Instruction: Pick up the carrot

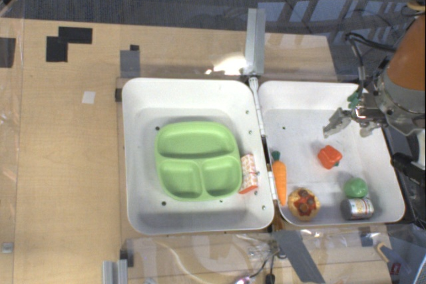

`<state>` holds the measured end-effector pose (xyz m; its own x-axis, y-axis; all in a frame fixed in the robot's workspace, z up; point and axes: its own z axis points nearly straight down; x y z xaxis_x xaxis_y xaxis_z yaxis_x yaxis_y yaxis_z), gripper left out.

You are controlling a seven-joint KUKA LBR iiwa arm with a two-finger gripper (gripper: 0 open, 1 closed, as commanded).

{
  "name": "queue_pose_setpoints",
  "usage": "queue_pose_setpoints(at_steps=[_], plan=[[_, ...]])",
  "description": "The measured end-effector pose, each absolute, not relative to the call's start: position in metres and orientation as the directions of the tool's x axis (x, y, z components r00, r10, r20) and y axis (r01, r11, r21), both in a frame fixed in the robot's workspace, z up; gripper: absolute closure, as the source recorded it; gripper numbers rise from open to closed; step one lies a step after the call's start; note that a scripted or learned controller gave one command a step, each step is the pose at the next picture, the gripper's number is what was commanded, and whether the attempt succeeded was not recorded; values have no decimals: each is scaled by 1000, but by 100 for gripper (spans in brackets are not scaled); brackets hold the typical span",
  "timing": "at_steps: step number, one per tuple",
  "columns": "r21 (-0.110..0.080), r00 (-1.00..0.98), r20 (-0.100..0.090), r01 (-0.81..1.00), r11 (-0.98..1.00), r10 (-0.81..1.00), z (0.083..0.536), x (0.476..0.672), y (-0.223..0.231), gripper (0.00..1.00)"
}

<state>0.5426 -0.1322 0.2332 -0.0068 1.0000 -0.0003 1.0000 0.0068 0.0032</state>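
Note:
The carrot [279, 181] is orange with a small green top and lies lengthwise against the left wall of the right bin [299, 93]. My gripper [351, 125] hangs over the right part of that bin, up and to the right of the carrot and well apart from it. Its fingers [335, 124] are spread open with nothing between them.
In the right bin also lie an orange-red pepper-like piece [329, 156], a round pizza-like toy [303, 203], a green ball [355, 187] and a metal can [357, 209]. The left bin [136, 143] holds a green divided plate [198, 159] and a small packet [248, 173].

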Motion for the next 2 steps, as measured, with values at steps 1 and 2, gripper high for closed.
queue_pose_setpoints(at_steps=[1, 2], plan=[[2, -88, 0, 996, 88, 996, 103, 500, -90, 0], [6, -89, 0, 996, 89, 996, 113, 501, -89, 100]])
